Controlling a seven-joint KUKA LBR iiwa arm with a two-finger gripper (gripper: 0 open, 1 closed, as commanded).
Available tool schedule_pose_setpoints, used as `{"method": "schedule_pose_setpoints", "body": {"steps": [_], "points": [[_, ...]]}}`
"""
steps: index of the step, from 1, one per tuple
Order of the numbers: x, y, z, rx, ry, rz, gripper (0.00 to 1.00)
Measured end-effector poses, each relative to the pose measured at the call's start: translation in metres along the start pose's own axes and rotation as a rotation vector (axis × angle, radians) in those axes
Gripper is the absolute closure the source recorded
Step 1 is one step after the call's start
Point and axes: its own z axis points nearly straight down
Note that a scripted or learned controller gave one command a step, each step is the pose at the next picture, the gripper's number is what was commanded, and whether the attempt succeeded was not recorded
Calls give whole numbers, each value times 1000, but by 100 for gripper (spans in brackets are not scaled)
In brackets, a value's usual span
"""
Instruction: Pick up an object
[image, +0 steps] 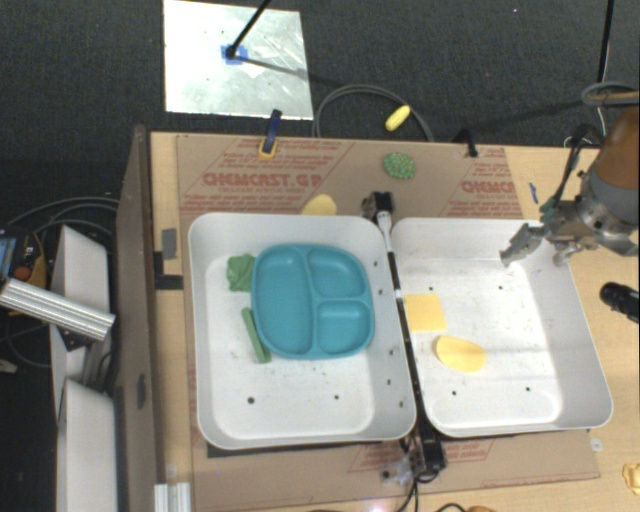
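Left bin (215, 400): blue divided plate (312, 301) sits flat near the middle, three compartments, nothing in them. A leafy green piece (240, 271) pokes out at the plate's upper-left edge, touching it. A thin green stick (255, 335) lies along the plate's lower-left edge, partly tucked under the rim. On the cardboard behind the bins: a yellow rounded piece (320, 206) just past the left bin's back rim, a small green knobbly ball (400, 165) further back, and a yellow peg (398, 118) off the board on the dark floor. Right bin (570, 400): yellow square slice (425, 312) lies flat close to the divider between bins, and a yellow oval piece (460, 354) lies just below and right of it, near but not touching as far as I can see. Both are loose on the bin floor, well apart from me. My gripper (540, 243) is over the upper right part of the right bin, near the back rim, arm coming in from the right edge. Fingers (518, 246) look spread apart, nothing between them. Not holding anything.
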Motion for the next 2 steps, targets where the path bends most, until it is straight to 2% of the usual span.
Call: {"method": "schedule_pose_setpoints", "body": {"steps": [1,2], "points": [[25,-67,26,7,3,3,0],[83,-88,103,7,5,-4,0]]}}
